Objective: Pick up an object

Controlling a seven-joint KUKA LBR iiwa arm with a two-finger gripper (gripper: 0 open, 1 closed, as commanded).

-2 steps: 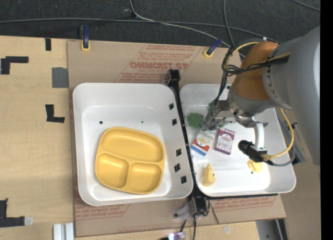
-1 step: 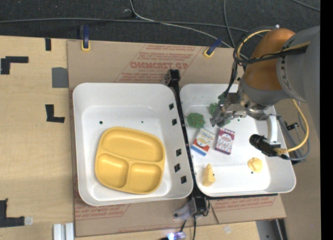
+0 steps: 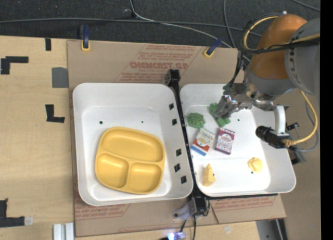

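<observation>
Right white bin (image 3: 270, 181), fingers (image 3: 227, 107) low over green obj (image 3: 216, 109), finger state & obj's axis unclear

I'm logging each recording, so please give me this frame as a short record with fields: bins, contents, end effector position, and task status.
left bin: holds a yellow divided tray
right bin: holds a green leafy item, two small printed packets, and two small yellow items
end effector: low over the far part of the right bin, at a second green item
grip: cannot tell from this view
task status: no object visibly lifted yet
</observation>
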